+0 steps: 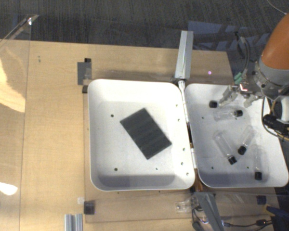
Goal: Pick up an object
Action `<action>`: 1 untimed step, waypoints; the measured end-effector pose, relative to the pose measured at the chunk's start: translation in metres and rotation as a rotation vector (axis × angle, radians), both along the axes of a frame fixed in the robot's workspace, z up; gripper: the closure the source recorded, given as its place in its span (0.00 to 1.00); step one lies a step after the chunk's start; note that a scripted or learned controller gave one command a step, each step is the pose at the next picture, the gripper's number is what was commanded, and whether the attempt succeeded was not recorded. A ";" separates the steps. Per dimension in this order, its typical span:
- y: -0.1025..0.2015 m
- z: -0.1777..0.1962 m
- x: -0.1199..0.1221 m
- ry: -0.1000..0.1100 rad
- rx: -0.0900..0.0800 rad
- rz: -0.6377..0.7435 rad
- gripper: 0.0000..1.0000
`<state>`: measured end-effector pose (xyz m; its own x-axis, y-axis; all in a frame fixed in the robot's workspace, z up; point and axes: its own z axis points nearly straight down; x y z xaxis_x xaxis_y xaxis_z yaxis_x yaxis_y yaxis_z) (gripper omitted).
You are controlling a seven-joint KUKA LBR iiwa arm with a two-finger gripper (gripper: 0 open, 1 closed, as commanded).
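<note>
Camera view, looking down on the bench: pincer [239,93] hangs over the far edge of the right bin [279,177], its two fingers spread apart with nothing between them. Just below the fingertips lies a clear vial [229,113] with a black cap. Two more clear vials [233,149] lie nearer the camera, well below the pincer. Far to the pincer's left, a dark grey flat pad [145,133] rests in the left bin [98,177].

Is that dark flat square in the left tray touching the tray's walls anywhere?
Apart. The camera view shows the dark flat square lying mid-floor in the left bin, with white floor showing around all its edges.
</note>
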<state>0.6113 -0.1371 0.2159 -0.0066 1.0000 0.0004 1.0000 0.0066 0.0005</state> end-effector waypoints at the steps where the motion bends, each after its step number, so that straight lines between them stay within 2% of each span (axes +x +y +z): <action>1: -0.006 -0.109 0.051 -0.003 -0.001 0.043 0.00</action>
